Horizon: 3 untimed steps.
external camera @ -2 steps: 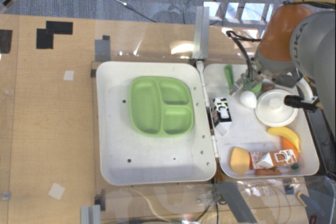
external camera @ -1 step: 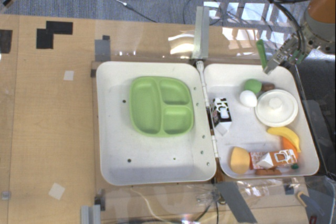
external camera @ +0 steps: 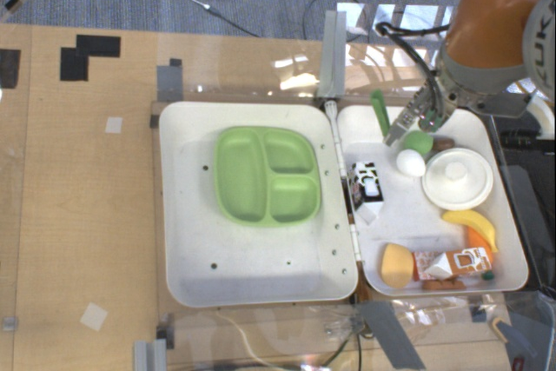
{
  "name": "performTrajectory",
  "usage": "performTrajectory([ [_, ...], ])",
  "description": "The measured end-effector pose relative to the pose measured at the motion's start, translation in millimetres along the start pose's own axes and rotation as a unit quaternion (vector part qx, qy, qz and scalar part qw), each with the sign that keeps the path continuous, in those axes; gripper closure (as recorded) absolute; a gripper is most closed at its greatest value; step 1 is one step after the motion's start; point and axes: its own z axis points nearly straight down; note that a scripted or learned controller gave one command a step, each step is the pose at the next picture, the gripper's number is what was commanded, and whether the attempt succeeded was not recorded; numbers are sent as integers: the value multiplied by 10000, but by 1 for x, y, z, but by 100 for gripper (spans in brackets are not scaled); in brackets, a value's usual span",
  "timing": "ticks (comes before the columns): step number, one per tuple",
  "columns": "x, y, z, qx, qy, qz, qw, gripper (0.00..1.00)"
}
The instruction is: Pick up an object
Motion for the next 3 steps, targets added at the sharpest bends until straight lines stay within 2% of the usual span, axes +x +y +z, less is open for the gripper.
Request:
performTrajectory([
  [1,87,-22,66,23,23,42,10000,100],
  [2,30,0,-1,-5,-31,-1125,9936,100],
  [3,70,-90,13,11,-20,-2070,9783,100],
])
